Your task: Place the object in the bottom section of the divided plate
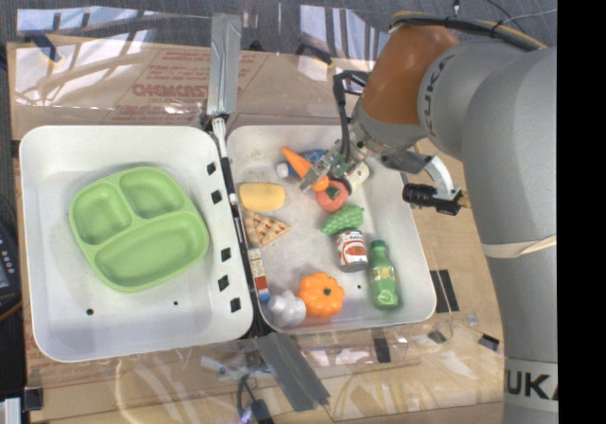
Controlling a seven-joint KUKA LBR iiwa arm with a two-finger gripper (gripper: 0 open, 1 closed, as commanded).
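A green divided plate (139, 227) lies in the left bin (47, 309), its large bottom section (151, 255) bare. My gripper (329, 173) reaches down into the right bin (412, 252), right over a red tomato-like toy (332, 196) and beside an orange carrot (296, 163). Whether anything sits between its fingers is hidden by the wrist.
The right bin also holds a yellow lemon-like piece (261, 195), a waffle wedge (265, 227), a green leafy toy (343, 219), a small red can (352, 249), a green bottle (383, 274), an orange pumpkin (322, 294) and a grey-blue item (284, 308).
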